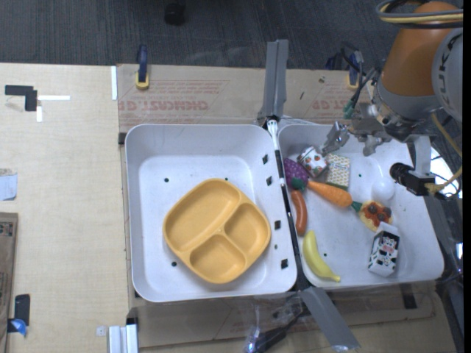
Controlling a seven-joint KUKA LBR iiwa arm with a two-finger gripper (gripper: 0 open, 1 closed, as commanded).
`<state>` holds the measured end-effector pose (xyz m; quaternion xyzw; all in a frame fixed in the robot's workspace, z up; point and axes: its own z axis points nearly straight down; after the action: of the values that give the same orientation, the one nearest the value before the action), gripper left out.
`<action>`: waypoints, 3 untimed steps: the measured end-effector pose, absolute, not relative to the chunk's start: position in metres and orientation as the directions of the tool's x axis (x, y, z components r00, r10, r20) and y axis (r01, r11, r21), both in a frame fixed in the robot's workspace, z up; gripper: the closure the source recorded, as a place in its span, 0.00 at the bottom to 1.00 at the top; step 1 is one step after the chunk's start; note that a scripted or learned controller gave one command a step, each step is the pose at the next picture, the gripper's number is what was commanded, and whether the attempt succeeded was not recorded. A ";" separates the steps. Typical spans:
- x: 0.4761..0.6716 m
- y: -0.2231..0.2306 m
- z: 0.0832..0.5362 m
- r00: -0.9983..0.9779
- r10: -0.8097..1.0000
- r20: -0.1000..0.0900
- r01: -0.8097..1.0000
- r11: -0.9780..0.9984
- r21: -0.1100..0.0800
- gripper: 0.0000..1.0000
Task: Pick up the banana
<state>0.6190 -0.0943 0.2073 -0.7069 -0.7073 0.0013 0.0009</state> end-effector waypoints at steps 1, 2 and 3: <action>0.579 -0.197 0.201 -0.309 0.951 0.000 0.951 0.309 -0.002 0.00; 0.532 -0.124 0.298 -0.568 0.823 -0.002 0.823 0.568 0.001 0.00; 0.533 -0.126 0.271 -0.540 0.842 0.000 0.842 0.540 -0.001 0.00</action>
<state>0.5329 -0.1257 0.2709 -0.4797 -0.8774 0.0003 0.0003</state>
